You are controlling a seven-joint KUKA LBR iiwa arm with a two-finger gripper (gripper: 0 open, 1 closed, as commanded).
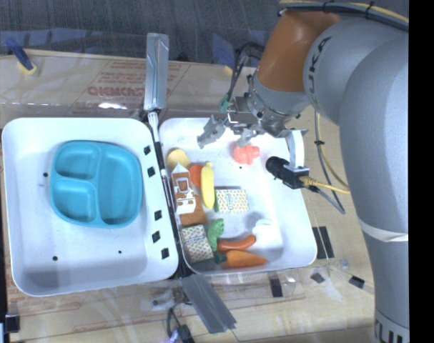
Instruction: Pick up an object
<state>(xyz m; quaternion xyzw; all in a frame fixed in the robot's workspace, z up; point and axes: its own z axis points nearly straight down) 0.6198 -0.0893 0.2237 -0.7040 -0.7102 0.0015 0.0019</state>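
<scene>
On the tabletop (74, 84), the right bin (295, 220) holds a yellow banana (208, 186) lying top-to-bottom; above it the claw (227, 127) hovers, its opening impossible to tell.

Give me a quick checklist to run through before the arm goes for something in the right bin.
1. Gripper over the right bin: ok.
2. Nearest target, the pink toy, lies apart from the other items: ok.
3. Jaws open wide enough: cannot tell.
4. Anything already held: cannot tell.
5. Banana, carrot and boxes crowd the bin's left side, hard to grasp singly: not ok.
6. Blue tray sits in the left bin, out of the way: ok.
</scene>
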